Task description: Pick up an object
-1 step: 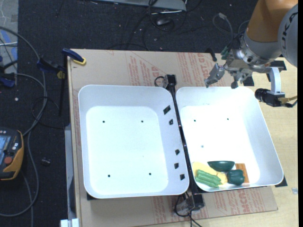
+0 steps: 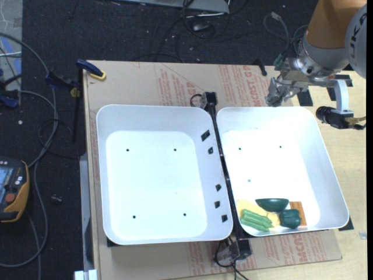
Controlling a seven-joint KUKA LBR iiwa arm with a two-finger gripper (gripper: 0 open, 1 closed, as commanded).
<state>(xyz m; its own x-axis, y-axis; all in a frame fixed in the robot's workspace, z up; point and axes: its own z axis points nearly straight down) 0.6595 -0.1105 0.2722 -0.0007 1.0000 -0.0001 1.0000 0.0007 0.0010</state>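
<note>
In the right bin (image 2: 303, 156), the objects lie bunched at the near edge: a dark green bowl-shaped piece (image 2: 272, 203), a ribbed light green piece (image 2: 256, 220), a small dark green lump (image 2: 290, 218), a pale yellow flat piece (image 2: 249, 207) and an orange-brown card (image 2: 298, 207). My gripper (image 2: 276, 95) hangs above the right bin's far rim, well away from those objects. I see nothing between its fingers.
The left bin (image 2: 157, 174) sits beside the right one, with black clips along the divider between them. Cables and a clamp (image 2: 87, 69) lie beyond the cardboard bench top. A black fitting (image 2: 333, 116) sticks out on the arm's right.
</note>
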